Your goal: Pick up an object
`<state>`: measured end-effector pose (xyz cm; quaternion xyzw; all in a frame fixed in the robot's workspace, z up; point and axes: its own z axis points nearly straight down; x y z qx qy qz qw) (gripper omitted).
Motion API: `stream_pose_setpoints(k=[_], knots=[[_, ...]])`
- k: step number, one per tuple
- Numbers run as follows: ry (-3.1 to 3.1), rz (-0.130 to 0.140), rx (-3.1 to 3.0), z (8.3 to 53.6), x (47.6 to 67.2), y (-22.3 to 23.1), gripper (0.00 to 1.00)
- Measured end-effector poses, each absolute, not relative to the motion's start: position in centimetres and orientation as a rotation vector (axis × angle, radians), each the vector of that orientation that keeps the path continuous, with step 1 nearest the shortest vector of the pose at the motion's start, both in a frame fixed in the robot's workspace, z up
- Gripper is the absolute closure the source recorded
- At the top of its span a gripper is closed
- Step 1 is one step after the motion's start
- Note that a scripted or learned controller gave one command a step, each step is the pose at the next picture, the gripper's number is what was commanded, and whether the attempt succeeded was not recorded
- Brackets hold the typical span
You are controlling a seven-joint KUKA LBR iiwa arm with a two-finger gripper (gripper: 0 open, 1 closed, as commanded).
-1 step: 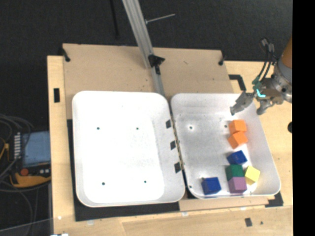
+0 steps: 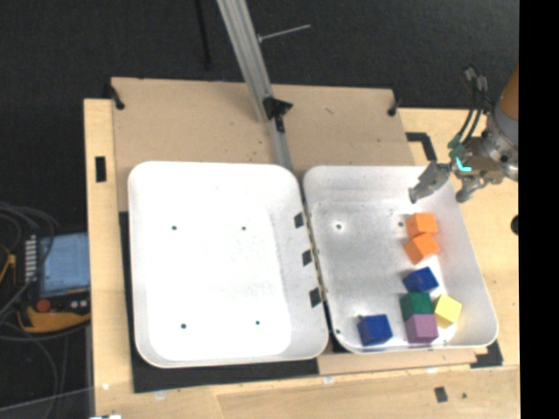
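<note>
From above, we see the pincer (image 2: 445, 184) spread apart and holding nothing, poised over the right bin (image 2: 367, 199) at its far right rim. Just below it sit two orange cubes (image 2: 423, 235); more cubes (image 2: 419, 308) cluster nearer the bin's front.

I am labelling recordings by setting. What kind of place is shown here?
Most likely a robotics lab test bench, not a home or shop: two white bins on a plywood board, small coloured blocks as practice items, and a robot tool reaching in.
</note>
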<state>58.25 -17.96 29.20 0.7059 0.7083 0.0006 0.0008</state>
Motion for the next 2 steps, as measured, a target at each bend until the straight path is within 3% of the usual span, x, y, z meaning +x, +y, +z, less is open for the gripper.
stream_pose_setpoints(k=[2], knots=[[2.221,-0.007,2.225,17.9,56.9,-19.0,0.00]])
